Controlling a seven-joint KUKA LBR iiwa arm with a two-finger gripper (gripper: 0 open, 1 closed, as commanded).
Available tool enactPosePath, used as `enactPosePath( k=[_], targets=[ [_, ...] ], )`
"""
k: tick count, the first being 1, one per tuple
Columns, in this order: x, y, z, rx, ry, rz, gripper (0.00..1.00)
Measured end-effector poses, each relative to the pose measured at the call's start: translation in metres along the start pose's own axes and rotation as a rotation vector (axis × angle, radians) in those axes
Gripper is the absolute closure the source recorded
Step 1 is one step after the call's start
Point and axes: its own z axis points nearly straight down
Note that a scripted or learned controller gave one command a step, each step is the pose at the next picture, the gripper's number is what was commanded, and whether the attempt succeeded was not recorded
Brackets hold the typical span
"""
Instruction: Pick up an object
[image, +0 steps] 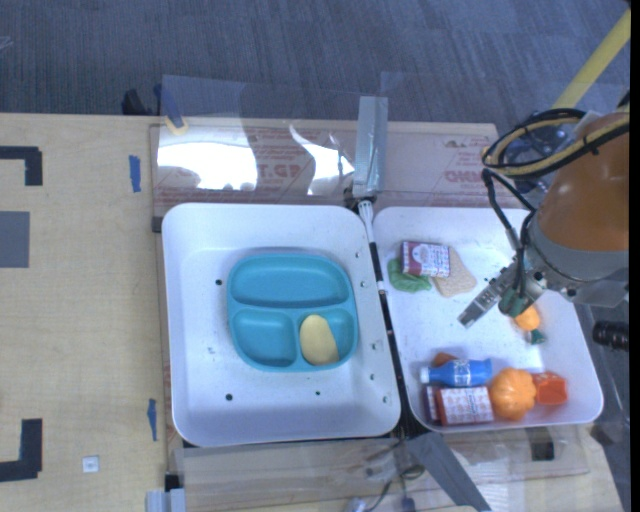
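Note:
My gripper (506, 300) hangs low over the right bin (590, 345), in its right middle part, under the arm's orange band. A small orange object (527, 320) lies right beside the gripper, partly hidden by it; whether it is held I cannot tell. Toward the bin's back lie a red and white packet (427, 259), a green piece (406, 280) and a tan cracker (456, 281). Along the front wall lie a blue and white bottle (458, 373), a red can (460, 405) and an orange fruit (512, 393).
The left bin (190, 300) holds a blue divided tray (285, 285) with a yellow oval object (318, 340) in its front right compartment. A dark divider edge (381, 300) separates the bins. Black cables (525, 150) loop above the arm at the right.

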Motion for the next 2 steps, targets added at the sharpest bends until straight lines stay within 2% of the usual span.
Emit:
enactPosePath(
  k=[1,2],
  targets=[
    [-0.002,-0.001,-0.002,-0.002,-0.003,0.003,0.0],
    [-0.008,-0.025,0.112,-0.013,-0.015,0.02,0.0]
  ],
)
